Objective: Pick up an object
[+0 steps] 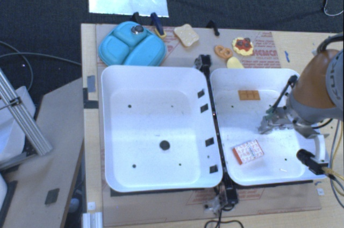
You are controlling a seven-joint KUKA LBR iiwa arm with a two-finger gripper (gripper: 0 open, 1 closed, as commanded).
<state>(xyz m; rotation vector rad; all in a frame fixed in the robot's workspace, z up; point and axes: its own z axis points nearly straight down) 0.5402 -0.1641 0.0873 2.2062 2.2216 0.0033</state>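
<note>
Red-and-white, the small flat box (248, 152) lies in the right bin (231, 87), below and left of my gripper (270, 123) in the frame, tilted up rightward. Whether anything is gripped, I cannot tell.

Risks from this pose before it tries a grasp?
1. The gripper sits over bare floor of the right bin, between the brown tile and the red card; closing here likely grabs nothing.
2. Both lie flat, so they may be hard to pinch and could slide away.
</note>
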